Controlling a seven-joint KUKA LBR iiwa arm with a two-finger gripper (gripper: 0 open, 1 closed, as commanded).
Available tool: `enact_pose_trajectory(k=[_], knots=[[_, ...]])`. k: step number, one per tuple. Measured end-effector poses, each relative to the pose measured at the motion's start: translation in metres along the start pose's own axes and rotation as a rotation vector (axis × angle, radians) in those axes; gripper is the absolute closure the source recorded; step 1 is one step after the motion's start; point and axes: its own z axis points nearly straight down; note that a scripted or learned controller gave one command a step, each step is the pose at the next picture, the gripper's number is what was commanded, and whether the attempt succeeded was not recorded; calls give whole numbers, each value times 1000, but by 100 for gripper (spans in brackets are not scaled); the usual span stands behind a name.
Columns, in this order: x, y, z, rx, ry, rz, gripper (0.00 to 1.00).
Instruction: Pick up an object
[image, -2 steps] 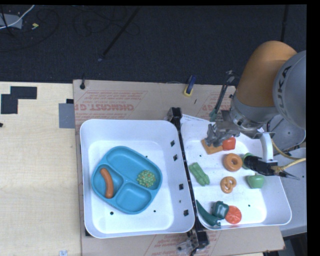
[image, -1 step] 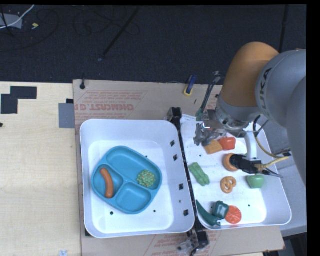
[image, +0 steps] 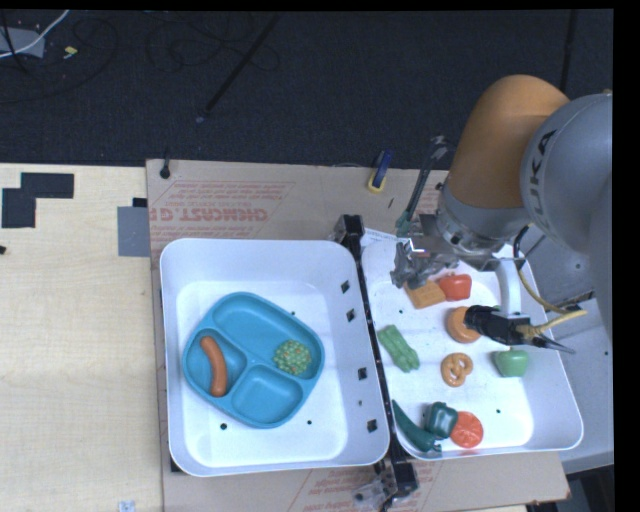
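Reaching in from the view's right, the grey arm (image: 560, 170) sets its hand (image: 408, 268) low over the far part of the right bin (image: 572, 425). Whether the hand is apart or together cannot be told from this slant.

Taking the pretzel (image: 457, 369), a small tan knotted twist near the bin's middle, as the landmark:

- The orange block (image: 428, 295), a flat-sided wedge, lies beyond the pretzel and a little to the view's left, just beside the hand. Contact between them cannot be made out.
- A glossy red piece (image: 456, 287) sits straight beyond the pretzel, touching the orange block's right end.
- A round orange piece (image: 460, 325) lies just beyond the pretzel, partly covered by robot hardware.
- A pale green, pepper-like lump (image: 511, 362) sits near the pretzel's right.
- A bumpy green gherkin shape (image: 398, 348) lies to its left, tilted, near the bin wall.
- Nearer the camera than the pretzel, a smooth red tomato shape (image: 467, 431) touches a dark green piece (image: 441, 413), with a curved teal piece (image: 415, 430) to their left.

Well to the pretzel's left, the left bin (image: 180, 270) holds a blue moulded tray (image: 250, 400) with a sausage (image: 213, 365) in one compartment and a heap of peas (image: 292, 356) in another. Both bins are smooth white plastic on a pale wood-grain surface (image: 70, 350).
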Motion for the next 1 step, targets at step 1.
enact_pose_trajectory(k=[1], knots=[[2,14,11,0,-2,-1,100]])
